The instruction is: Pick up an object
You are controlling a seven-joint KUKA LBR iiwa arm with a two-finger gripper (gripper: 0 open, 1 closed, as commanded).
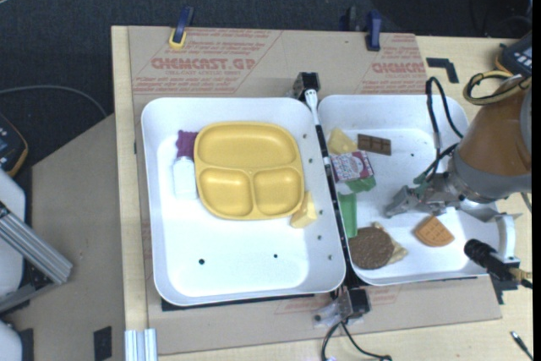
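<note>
My gripper [404,200] hangs low in the right bin [397,112], near its middle, reaching in from the right. Nothing visible is held in it. An orange waffle piece [434,232] lies just right of and below it. A round brown patty [371,248] sits at the bin's front left. A pink and green packet [352,169] lies left of the gripper, by the bin's left wall. A small brown chocolate bar [374,144] and a pale yellow wedge [341,140] lie toward the back.
The left bin [237,275] holds a yellow divided plate [249,169], a purple item [186,142], a white bottle [183,178] and a yellow chunk [304,214]. A black divider [331,182] runs between the bins. Cables [439,110] hang at the right.
</note>
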